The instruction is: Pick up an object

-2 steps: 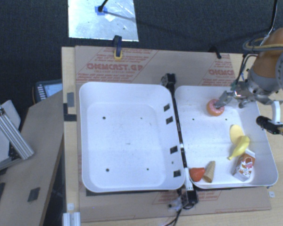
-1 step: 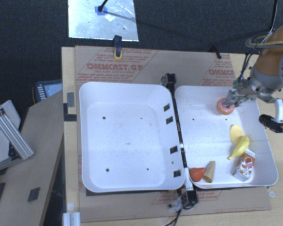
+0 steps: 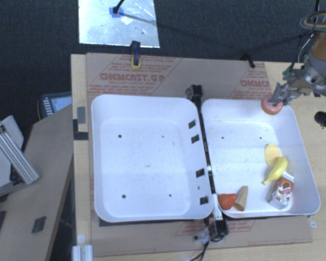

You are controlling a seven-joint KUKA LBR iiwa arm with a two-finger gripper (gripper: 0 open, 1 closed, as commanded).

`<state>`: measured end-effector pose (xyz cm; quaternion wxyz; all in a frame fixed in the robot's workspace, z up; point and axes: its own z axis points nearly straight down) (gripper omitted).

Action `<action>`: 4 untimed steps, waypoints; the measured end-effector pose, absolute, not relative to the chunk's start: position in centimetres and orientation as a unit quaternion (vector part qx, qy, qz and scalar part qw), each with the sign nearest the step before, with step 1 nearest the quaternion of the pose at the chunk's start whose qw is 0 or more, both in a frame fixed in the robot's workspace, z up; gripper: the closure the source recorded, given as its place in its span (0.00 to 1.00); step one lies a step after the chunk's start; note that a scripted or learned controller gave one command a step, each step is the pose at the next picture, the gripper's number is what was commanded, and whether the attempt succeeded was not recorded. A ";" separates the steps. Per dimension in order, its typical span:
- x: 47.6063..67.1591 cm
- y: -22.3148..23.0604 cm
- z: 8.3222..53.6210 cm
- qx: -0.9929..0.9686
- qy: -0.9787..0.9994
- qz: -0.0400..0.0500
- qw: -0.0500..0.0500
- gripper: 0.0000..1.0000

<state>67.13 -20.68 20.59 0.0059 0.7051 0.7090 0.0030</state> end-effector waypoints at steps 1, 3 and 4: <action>66.7 -20.6 10.7 0.705 0.709 -0.002 -0.002 1.00; 66.9 -20.6 20.0 0.705 0.709 0.001 0.002 1.00; 66.6 -20.6 9.7 0.705 0.709 -0.004 -0.005 1.00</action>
